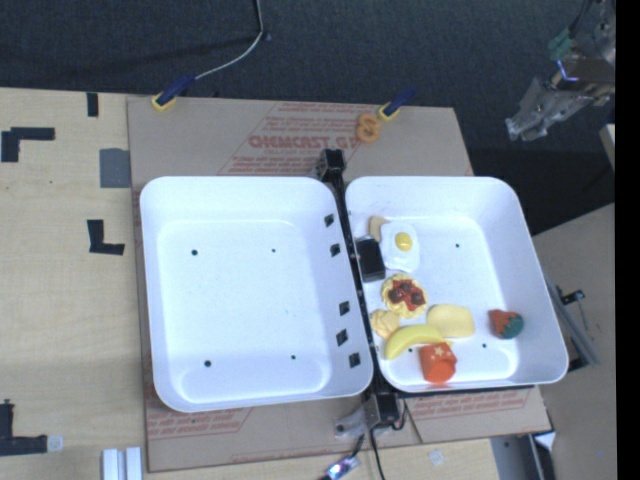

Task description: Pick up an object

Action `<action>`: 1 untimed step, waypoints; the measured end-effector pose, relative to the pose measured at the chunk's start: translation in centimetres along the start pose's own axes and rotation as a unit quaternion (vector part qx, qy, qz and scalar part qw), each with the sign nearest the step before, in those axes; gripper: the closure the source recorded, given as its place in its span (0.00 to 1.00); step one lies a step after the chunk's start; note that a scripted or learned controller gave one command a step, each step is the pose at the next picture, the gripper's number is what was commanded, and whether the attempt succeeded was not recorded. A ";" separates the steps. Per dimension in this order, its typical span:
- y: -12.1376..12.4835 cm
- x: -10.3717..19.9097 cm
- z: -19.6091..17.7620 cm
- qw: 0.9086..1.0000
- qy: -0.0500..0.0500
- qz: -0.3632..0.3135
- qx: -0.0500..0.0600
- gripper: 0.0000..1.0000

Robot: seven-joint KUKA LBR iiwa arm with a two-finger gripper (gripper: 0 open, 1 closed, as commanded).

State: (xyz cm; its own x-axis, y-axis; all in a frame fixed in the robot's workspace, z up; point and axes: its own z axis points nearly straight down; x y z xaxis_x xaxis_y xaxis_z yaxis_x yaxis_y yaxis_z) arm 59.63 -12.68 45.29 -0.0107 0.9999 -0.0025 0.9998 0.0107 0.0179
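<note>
Pincer [535, 118]: parked high, beyond the far right corner of the right bin [520, 228], well apart from everything in it; from my screen I cannot tell its state, and nothing shows in it. Right bin contents, listed from its dividing wall outward: black block [369, 258] against that wall; fried egg toy [402, 246] just beside the block; small tart with red topping [405, 294] nearer me than the egg; pale yellow lump [385, 321] touching the tart's near edge; banana [410, 340] and yellow rounded piece [451, 319] crowded together; red-orange piece [438, 363] touching the banana, close to the near wall; strawberry-like toy [506, 323] alone toward the right wall. Left bin [160, 208]: listed for completeness. Orange ring [368, 127] lies on the desk beyond the bins. Status, as I judge it: no pick begun. Risks: the cluster near the dividing wall is tight, so a descent there may strike two items and shove them aside; the rounded pieces look likely to squirt out of a squeeze; items close to walls may leave too little room to straddle them. The lone strawberry toy looks the safest target.
</note>
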 end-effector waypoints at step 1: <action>0.5 5.9 14.7 1.000 0.003 0.002 0.016 1.00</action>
State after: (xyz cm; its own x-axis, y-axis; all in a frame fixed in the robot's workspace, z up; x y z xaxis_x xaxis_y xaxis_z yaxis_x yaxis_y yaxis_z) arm 60.30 -6.77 30.62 -0.0065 1.0000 0.0032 0.9999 0.0065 -0.0145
